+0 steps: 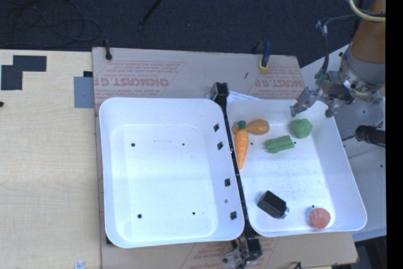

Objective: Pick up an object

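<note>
The right bin (350, 183) holds several objects. An orange carrot (241, 148) lies along its left wall, with a yellow-orange lump (257, 127) beside its top. A long green piece (279, 145) lies near the middle and a round green object (301, 128) sits at the back. A black block (272, 204) and a reddish ball (319, 218) lie near the front. My gripper (313, 110) hangs above the bin's back right corner, just beyond the round green object. Its fingers (296, 109) are spread open with nothing between them.
The left bin (110, 154) adjoins the right one along a black divider (230, 160). Both rest on a cardboard sheet (157, 75) held by clamps at the back edge. The arm's grey body (365, 66) stands at the right.
</note>
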You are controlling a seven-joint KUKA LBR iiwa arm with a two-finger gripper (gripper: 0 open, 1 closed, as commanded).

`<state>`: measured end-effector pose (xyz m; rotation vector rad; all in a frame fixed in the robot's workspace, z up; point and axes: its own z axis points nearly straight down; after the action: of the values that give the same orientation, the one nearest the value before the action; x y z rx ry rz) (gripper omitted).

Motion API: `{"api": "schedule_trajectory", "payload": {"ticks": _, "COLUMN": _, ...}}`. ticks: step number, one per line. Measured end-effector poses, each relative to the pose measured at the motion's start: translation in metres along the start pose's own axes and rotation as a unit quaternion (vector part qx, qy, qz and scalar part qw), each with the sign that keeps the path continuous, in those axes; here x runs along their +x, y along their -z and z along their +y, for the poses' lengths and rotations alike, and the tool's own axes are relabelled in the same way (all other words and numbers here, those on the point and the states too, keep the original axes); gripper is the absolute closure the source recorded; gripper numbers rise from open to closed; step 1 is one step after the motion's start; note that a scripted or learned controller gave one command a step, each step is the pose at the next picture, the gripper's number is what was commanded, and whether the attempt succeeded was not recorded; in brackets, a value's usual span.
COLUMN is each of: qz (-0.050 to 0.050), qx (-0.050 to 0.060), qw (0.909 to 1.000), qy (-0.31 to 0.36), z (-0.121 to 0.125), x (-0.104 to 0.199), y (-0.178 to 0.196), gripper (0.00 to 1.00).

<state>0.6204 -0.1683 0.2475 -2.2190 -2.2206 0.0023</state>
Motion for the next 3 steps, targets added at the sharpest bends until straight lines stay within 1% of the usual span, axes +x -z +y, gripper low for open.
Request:
{"api": "schedule_trajectory", "payload": {"ticks": 1, "qz": -0.002, "qx": -0.009, "qw": 1.0000, "qy": 0.001, "z": -0.010, "x": 0.010, "y": 0.176, "gripper": 0.00}}
{"api": "schedule_trajectory", "payload": {"ticks": 2, "qz": 0.000, "qx": -0.006, "qw": 1.0000, "qy": 0.002, "z": -0.074, "x": 0.053, "y": 0.298, "gripper": 0.00}}
{"api": "schedule_trajectory", "payload": {"ticks": 3, "qz": -0.001, "qx": 0.001, "qw": 1.0000, "qy": 0.003, "z": -0.071, "x": 0.052, "y": 0.299, "gripper": 1.00}}
